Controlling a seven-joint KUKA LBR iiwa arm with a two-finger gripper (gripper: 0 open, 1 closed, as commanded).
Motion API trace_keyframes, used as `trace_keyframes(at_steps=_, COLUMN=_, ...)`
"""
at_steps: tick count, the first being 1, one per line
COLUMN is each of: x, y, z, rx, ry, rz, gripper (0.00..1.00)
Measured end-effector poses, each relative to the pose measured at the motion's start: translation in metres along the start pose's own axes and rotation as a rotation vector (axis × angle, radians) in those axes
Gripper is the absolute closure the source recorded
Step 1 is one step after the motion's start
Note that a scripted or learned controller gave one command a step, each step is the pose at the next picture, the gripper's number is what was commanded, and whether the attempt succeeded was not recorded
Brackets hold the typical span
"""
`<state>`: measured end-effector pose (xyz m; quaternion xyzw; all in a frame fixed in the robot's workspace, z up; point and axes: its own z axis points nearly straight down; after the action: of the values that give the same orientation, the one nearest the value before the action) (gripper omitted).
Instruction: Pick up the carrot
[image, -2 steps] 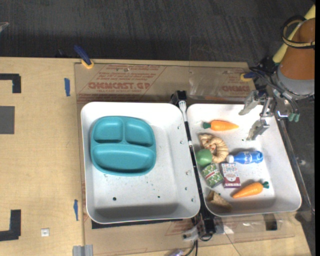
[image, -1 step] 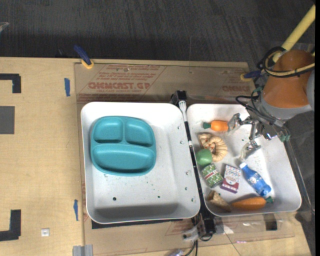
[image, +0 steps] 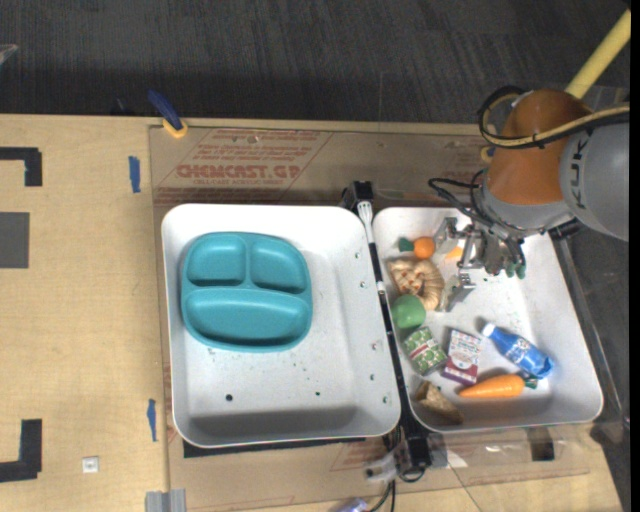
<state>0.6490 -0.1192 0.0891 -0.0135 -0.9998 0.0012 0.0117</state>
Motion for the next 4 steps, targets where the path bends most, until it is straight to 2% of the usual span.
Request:
trace_keyframes(at_steps=1, x=-0.002, y=0.011, z=0.001, rx=-0.002, ry=0.024, rz=0.278, gripper=0.0)
trace_keyframes(at_steps=2, x=0.011, y=0.027, z=0.0, rx=-0.01, ry=0.002, rz=0.725, gripper=0.0)
trace_keyframes(at_steps=3, x=-0.004, y=0.044, z=-0.1, rx=-0.018, ry=-0.032, rz=0.963, gripper=0.0)
trace_keyframes(at_steps=4, x=-0.016, y=0.02, z=-0.016, rx=-0.016, ry=-0.033, rz=1.045, gripper=0.0)
